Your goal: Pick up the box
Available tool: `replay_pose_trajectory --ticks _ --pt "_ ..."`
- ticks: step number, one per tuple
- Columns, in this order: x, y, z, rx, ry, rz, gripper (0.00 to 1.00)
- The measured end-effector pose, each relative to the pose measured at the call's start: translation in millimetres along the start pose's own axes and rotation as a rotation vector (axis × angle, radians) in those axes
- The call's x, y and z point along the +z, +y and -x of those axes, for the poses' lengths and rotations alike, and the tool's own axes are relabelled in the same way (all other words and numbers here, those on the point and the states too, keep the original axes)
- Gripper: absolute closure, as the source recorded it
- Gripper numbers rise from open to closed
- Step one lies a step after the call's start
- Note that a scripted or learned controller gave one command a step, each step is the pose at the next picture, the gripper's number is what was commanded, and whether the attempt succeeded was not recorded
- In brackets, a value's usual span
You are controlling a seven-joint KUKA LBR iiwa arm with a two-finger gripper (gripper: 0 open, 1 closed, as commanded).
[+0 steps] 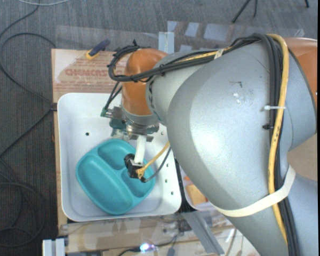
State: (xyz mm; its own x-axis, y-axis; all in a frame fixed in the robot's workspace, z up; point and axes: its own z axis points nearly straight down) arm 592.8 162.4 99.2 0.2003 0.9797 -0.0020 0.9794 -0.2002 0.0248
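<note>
Grey arm (229, 121), orange band (138, 81), black cables (149, 73)

I see faded red lettering on the cardboard sheet (80, 73) along my bench's far edge, too blurred to read.

You get even, fairly bright overhead light here, with no hard shadows. The left bin (69, 143) reads clean white, close to washed out along its floor, and soft shade gathers under the teal tray (109, 183). The big grey arm (229, 121) carries a broad pale sheen on its upper curve. Detail is slightly soft throughout, and the dark carpet (16, 116) looks grainy
</note>
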Motion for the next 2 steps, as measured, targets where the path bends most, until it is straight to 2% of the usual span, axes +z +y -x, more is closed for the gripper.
replay_pose_trajectory --ticks 1,2 --pt "-15.2 37.9 -31.5 -0.102 0.000 -0.029 1.00" --pt "-0.9 69.5 6.6 -0.047 0.007 -0.042 1.00"
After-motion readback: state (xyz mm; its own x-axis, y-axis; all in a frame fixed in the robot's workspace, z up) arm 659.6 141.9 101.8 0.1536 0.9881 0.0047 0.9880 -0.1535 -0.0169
